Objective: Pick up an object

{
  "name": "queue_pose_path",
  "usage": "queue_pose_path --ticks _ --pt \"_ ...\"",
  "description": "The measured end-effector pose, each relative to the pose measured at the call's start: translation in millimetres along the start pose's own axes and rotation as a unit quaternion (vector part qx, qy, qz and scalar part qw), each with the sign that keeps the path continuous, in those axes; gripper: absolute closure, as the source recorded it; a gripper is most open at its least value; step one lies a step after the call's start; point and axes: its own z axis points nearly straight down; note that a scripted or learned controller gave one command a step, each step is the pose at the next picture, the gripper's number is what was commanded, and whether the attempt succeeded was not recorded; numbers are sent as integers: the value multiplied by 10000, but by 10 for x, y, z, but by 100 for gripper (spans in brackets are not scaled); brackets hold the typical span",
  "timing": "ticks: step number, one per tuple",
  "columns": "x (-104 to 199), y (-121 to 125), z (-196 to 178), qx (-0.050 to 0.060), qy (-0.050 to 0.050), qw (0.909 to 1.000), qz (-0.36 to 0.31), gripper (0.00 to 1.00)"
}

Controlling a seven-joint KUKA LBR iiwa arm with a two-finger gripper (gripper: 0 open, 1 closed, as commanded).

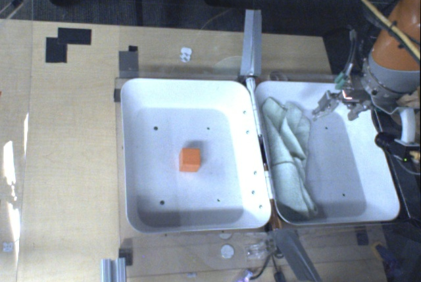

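An orange block (190,160) sits mid-floor in the left bin (141,103); a grey cloth (288,156) lies along the right bin's (368,208) left wall. My gripper (339,103) hovers open and empty near that bin's far edge. I'd centre over the cloth, then descend squarely.

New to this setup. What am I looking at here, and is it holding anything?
One camera looks down at a slant on a wooden bench with two shallow white bins. The grey arm with the orange band reaches in from the right; its pincer hangs over the right bin, near that bin's far edge. A crumpled pale cloth lies along that bin's left side. A small orange block sits in the middle of the left bin. Nothing shows between the pincer's fingers.
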Motion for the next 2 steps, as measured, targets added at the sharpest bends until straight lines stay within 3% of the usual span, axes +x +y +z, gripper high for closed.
queue_pose_path --ticks 1,2 --pt "-160 406 1238 -21 -3 9978 -667 0" --pt "-155 425 1131 -44 -4 9977 -673 100"
